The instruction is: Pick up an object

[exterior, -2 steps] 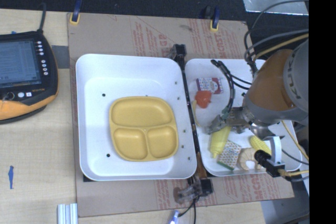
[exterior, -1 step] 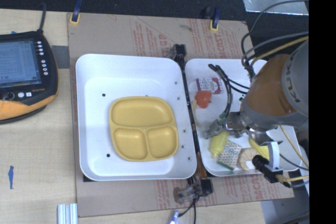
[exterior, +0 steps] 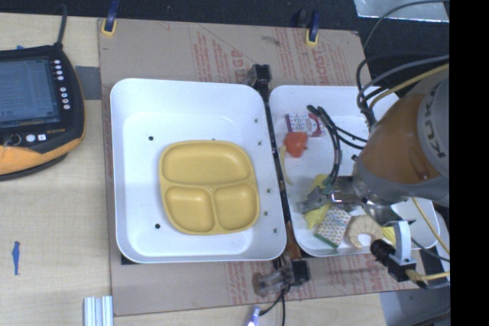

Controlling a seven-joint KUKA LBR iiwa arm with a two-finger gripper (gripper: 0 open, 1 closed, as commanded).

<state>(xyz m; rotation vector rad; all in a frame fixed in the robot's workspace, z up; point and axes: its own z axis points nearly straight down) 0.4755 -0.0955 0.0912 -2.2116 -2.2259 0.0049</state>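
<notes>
Camera view has the arm (exterior: 405, 149) hanging over the right bin (exterior: 294, 99), covering most of it. Can't tell how the jaws are set. Inside that bin there's a red object (exterior: 296, 142), plus yellow bits (exterior: 315, 214) and a patterned packet (exterior: 331, 227) toward its near edge. Left of the right bin, the other bin (exterior: 130, 164) holds a yellow divided plate (exterior: 208, 185).

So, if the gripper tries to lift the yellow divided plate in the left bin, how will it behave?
The yellow divided plate looks moulded and rigid, so it should probably stay stiff. It lies flat in the left bin, so it is unlikely to roll or tip. Its wide, smooth, low rim may be slippery and hard to pinch.
</notes>
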